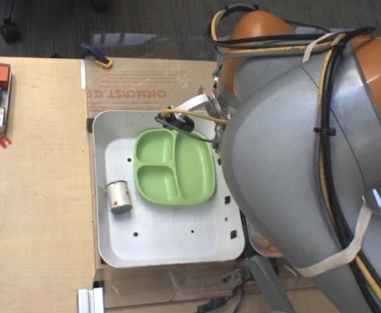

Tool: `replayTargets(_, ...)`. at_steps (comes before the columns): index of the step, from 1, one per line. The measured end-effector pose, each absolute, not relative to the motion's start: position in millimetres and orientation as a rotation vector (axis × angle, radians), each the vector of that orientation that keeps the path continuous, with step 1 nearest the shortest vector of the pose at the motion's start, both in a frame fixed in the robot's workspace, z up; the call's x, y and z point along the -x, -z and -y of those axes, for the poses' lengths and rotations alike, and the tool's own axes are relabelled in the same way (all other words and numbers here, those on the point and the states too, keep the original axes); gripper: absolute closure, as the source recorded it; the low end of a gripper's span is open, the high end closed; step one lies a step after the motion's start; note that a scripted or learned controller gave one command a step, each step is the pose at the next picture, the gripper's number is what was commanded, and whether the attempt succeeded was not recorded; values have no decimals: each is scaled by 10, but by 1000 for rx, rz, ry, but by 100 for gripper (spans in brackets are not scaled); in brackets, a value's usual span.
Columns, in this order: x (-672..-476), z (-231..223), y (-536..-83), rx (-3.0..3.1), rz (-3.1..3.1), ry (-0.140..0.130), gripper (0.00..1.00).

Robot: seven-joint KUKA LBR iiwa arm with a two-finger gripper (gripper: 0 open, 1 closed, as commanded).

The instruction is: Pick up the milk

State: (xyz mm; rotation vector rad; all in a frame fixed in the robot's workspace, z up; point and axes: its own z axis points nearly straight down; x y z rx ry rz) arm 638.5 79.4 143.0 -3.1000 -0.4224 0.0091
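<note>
Over the right half of the bench, bulky grey arm with orange band (308,149) leans in from 3 o'clock, covering that side. Gripper hidden under the arm body, grip state can't tell. Small silver cylindrical milk can (118,196) lies on its side in shallow white bin (171,246), at 9 o'clock of green three-compartment plastic plate (175,167), just beside it.

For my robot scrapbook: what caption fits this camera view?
Grey arm looms over a white bin holding a green plate and small can.
</note>
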Motion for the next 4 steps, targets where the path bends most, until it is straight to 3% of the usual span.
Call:
replayTargets(1,-6421,-425,-1599,3116,422,-6,100)
replayTargets(2,-6109,-50,-2691,3128,314,-3,100)
replayTargets(3,-6063,493,-2479,3021,861,-11,100)
replayTargets(4,-5828,891,-2266,2887,1236,-10,100)
